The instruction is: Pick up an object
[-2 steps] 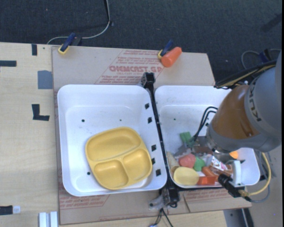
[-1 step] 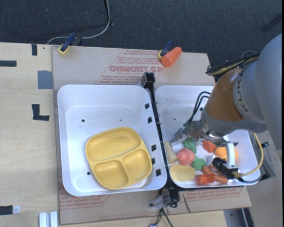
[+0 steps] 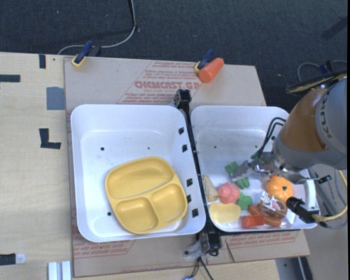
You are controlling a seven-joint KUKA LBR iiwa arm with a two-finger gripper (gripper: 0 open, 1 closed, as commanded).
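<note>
The right bin [image 3: 233, 124] holds a heap of toy food along its near side. In it are a pink ball [image 3: 227, 192], an orange fruit [image 3: 278, 187], a pale yellow piece [image 3: 224, 213], red and brown sausages [image 3: 263, 216], a cream wedge [image 3: 210, 186] and green pieces [image 3: 232, 169], [image 3: 245, 202]. My gripper [image 3: 252, 168] is low in this bin, right beside the upper green piece and just left of the orange fruit. The grey wrist hides its tip, so nothing shows as held.
The left bin [image 3: 93, 127] contains a yellow divided plate [image 3: 146, 194]. An orange clamp [image 3: 210, 70] and a yellow-blue clamp [image 3: 81, 56] sit on the cardboard behind the bins. A black divider [image 3: 189, 150] runs between the bins. The arm body [image 3: 309, 127] overhangs the right bin's right wall.
</note>
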